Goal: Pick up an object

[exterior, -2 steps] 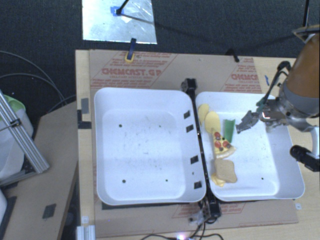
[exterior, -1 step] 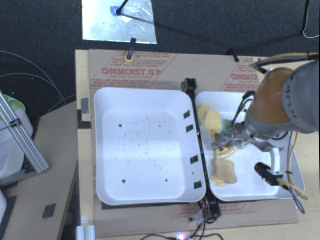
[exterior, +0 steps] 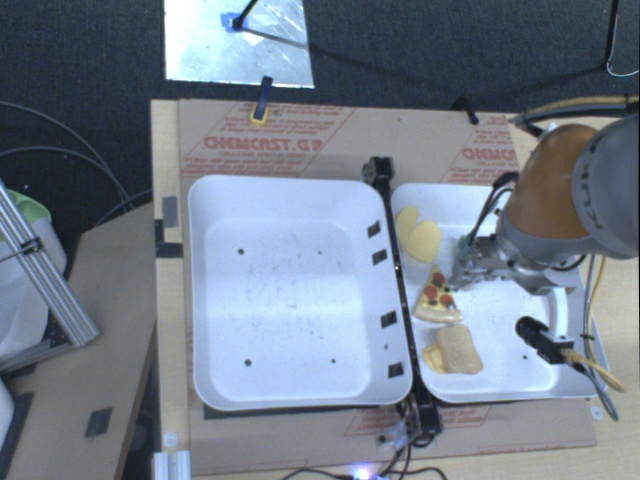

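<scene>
The right bin holds three toy food items along its left side. A pale yellow rounded piece lies at the back. A pizza slice with red toppings lies in the middle, and a tan bread-like piece sits near the front. The gripper reaches in from the right, low over the bin, just right of and slightly behind the pizza slice, between it and the yellow piece. The grey wrist with its orange band covers the bin's right part.
The left bin sits beside the right one, with black clips along the shared wall. Both rest on a cardboard sheet. A metal frame stands at the far left of the bench.
</scene>
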Robot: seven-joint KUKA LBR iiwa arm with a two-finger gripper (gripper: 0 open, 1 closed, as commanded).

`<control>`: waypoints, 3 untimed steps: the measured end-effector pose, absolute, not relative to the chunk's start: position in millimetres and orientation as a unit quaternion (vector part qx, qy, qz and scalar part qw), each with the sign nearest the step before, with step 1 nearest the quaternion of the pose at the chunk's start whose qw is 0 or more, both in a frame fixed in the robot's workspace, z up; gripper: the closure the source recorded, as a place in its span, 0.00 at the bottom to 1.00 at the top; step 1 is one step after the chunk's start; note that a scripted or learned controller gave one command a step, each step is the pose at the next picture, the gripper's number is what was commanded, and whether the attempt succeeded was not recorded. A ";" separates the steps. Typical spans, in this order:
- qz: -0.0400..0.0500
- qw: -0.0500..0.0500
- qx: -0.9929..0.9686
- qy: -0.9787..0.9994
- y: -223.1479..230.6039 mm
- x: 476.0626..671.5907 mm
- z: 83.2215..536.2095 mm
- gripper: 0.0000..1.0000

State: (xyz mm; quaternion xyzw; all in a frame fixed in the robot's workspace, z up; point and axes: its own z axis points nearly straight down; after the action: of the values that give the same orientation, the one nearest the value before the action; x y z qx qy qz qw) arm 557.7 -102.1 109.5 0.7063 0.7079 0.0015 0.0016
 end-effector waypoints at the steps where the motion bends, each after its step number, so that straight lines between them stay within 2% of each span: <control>1: 0.001 0.001 0.706 0.708 -102.1 557.5 109.1 0.00; 2: 0.000 -0.001 0.706 0.709 -84.0 554.5 83.3 0.00; 3: 0.002 0.001 0.706 0.709 -85.1 556.1 95.5 1.00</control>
State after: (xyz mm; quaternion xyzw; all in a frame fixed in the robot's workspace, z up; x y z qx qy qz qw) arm 556.1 -85.1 95.5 0.7057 0.7085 0.0016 0.0011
